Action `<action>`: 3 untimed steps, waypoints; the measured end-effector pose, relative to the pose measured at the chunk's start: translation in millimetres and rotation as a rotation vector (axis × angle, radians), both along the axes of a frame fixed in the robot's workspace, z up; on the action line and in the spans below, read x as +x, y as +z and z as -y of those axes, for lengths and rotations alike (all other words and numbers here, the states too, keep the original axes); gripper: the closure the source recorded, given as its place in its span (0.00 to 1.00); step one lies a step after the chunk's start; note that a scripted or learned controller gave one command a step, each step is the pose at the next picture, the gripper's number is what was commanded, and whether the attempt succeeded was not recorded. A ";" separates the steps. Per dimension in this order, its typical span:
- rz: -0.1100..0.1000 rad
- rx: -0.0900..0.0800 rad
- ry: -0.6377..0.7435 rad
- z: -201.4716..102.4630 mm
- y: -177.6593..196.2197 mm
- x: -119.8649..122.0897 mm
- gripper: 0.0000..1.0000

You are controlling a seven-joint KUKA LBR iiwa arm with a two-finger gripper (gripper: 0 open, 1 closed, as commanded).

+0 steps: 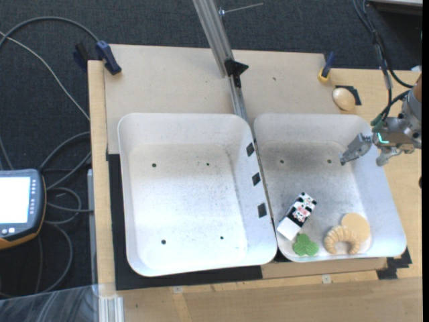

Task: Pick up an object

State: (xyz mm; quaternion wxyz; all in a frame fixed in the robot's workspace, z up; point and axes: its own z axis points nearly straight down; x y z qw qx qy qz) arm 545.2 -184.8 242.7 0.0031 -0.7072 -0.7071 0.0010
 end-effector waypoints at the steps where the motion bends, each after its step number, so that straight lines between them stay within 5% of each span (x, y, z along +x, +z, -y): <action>1: 0.005 -0.001 0.001 -0.1 2.4 0.9 0.00; 3: -0.001 0.000 0.000 7.7 -101.9 -3.8 0.00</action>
